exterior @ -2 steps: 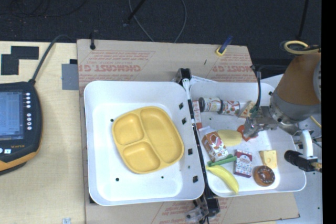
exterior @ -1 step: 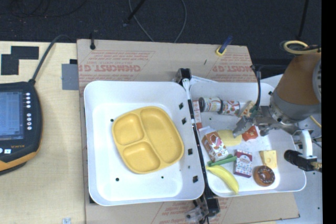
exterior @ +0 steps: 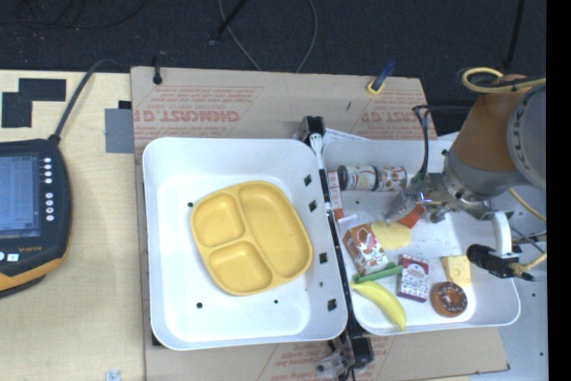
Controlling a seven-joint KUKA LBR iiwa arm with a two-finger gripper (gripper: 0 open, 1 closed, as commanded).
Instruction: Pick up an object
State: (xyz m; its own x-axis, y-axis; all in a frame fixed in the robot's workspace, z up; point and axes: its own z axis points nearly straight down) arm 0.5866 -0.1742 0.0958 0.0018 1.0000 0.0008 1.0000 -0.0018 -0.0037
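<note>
My gripper (exterior: 412,208) hangs low over the middle of the right bin (exterior: 500,312), the arm coming in from the right. Just under it lie a pale yellow piece (exterior: 390,236) and a small orange-red piece (exterior: 411,216). I cannot see whether either one touches the gripper. A small bottle (exterior: 368,178) lies on its side at the back of the bin. Toward the front are a red snack packet (exterior: 365,248), a yellow banana (exterior: 382,301), a green stick (exterior: 376,275), a small red box (exterior: 413,277), a brown doughnut (exterior: 449,299) and a yellow wedge (exterior: 458,269).
The left bin (exterior: 169,281) holds a yellow divided plate (exterior: 251,236). A divider (exterior: 326,227) separates the two bins. A tablet controller (exterior: 27,210) lies on the bench at far left, and a blue-and-yellow clip (exterior: 381,78) sits on the cardboard behind the bins.
</note>
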